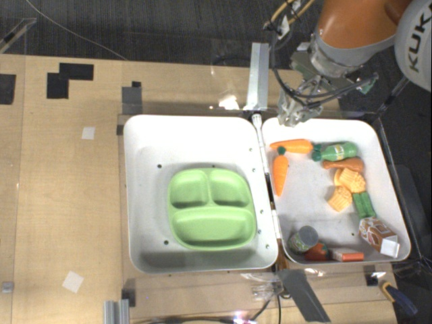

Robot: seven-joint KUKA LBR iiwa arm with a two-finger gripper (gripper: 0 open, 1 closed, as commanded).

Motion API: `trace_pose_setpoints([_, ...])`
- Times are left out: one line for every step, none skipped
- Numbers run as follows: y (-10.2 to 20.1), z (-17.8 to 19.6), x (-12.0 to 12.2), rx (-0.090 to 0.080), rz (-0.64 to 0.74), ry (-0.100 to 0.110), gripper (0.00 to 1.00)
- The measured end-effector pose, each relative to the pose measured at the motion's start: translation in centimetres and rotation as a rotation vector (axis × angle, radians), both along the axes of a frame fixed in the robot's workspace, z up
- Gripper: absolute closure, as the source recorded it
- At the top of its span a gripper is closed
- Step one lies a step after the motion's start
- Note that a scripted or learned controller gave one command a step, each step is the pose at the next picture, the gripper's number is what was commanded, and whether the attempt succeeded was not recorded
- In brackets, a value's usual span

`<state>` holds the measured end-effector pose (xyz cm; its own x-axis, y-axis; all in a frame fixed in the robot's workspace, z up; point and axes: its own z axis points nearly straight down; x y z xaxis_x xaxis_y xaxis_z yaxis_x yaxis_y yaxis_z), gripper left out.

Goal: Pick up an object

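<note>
Orange plastic marks the likeliest target: a toy carrot (279,173) lying lengthwise in the right bin (386,155), close to the wall it shares with the left bin (138,181), its green cap toward the far end. A second carrot (291,146) lies crosswise just beyond it, nearly meeting a green bottle (335,152) with an orange label. By judgement these are hollow moulded toys: light, stiff, smooth and apt to slide or roll under a closing pinch. The lengthwise carrot is best taken across its thicker upper body, jaws set square to its long axis; the tapered tip offers little purchase, and the nearby bin wall leaves scant room for the finger on that side. Other contents noted: two waffle-textured orange pieces (345,187), a small can (303,238) at the near edge, and a brown packet (378,233) in the near right corner. A green divided plate (211,206) sits in the left bin. The gripper (291,115) hangs over the far rim of the right bin, above and apart from the carrots; whether its claw is released or clenched cannot be told from this view, and nothing is seen held in it.
</note>
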<state>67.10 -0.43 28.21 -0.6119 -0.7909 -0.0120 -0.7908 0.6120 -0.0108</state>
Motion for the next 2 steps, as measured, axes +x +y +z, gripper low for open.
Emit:
trace_pose_setpoints([0.3,1.3,0.2,0.004,0.002,-0.009,1.00])
trace_pose_setpoints([-4.6,-10.0,-8.7,-0.001,-0.006,0.016,1.00])
